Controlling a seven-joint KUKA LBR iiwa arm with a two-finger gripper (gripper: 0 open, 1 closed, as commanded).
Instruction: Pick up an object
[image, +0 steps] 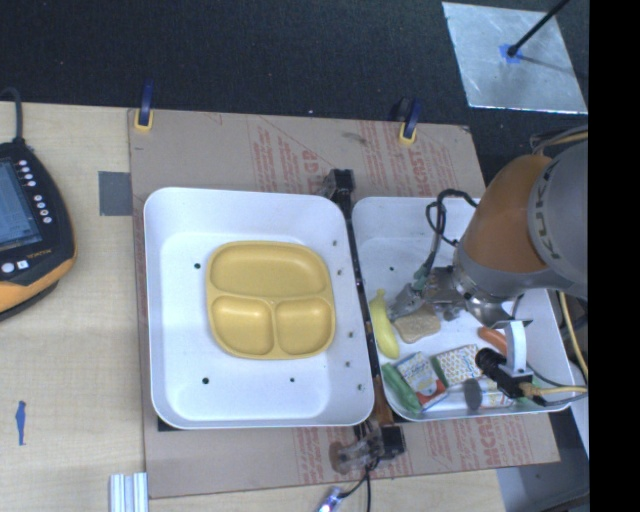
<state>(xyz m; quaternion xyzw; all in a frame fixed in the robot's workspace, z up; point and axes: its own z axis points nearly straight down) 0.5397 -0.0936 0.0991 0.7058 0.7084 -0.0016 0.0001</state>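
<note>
My gripper (421, 297) hangs low in the right bin (385, 225), just above a tan slice of bread (418, 326). A yellow banana (383, 325) lies against the bin's left wall, close to the gripper's left. Near the front edge lie a green-edged packet (417, 379), a patterned card (458, 363) and a small orange piece (491, 337). The wrist hides the finger gap, and nothing shows between the fingers.
The left bin (170, 380) holds a yellow three-section plate (270, 298). An orange and black pendant (25, 235) rests at the bench's left edge. The grey arm with its orange band (510, 225) covers the right bin's right side.
</note>
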